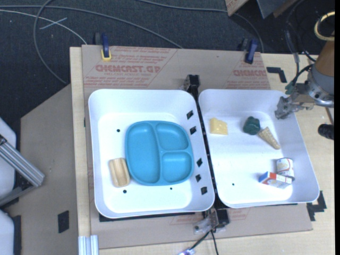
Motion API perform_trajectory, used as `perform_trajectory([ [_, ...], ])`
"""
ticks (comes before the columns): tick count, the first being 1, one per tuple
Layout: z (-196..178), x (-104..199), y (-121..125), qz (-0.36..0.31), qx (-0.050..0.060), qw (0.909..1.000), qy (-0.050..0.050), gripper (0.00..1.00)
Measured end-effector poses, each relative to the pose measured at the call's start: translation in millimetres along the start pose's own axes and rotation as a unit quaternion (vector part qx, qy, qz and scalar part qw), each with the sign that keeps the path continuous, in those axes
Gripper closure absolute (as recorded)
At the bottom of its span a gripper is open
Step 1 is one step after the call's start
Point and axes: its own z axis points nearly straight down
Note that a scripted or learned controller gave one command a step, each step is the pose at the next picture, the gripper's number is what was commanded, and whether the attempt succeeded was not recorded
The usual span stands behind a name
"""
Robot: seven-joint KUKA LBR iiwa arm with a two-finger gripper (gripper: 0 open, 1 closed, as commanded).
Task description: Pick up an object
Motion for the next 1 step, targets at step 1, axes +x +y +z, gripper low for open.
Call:
perform_trajectory([
  [1, -64.1, -0.6, 6.6, 0.000, -0.002, 1.0000, -0.001, 1.00],
])
